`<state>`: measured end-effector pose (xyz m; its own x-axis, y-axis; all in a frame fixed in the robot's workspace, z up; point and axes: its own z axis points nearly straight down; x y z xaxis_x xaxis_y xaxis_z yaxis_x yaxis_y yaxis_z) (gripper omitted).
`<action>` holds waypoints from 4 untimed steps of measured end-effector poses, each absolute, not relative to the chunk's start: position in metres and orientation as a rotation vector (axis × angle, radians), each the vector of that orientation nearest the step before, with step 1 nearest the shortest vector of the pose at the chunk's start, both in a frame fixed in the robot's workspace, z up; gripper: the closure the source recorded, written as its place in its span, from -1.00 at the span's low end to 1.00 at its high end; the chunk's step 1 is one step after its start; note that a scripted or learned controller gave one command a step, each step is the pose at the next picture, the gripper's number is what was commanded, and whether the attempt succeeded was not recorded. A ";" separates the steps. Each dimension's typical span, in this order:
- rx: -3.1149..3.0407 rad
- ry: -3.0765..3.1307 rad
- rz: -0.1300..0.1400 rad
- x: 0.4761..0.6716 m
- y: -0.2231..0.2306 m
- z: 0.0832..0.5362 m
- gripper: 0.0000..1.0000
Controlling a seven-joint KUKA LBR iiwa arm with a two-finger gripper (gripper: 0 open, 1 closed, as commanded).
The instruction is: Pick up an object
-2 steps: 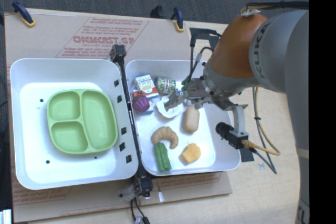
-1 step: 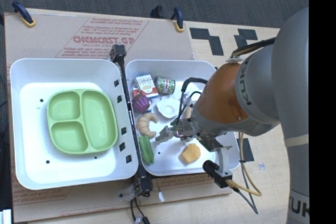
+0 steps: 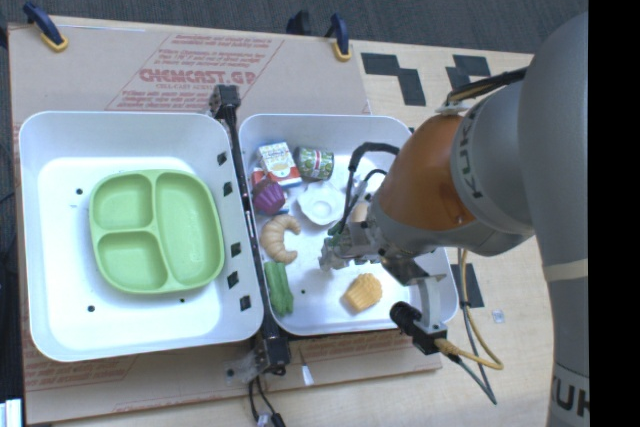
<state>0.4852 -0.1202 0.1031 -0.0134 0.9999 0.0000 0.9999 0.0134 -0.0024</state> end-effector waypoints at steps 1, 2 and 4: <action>-2.220 -2.230 -0.001 0.503 -0.183 0.237 1.00; -2.218 -2.229 0.000 0.503 -0.182 0.236 -1.00; -2.207 -2.235 0.002 0.477 -0.211 0.102 1.00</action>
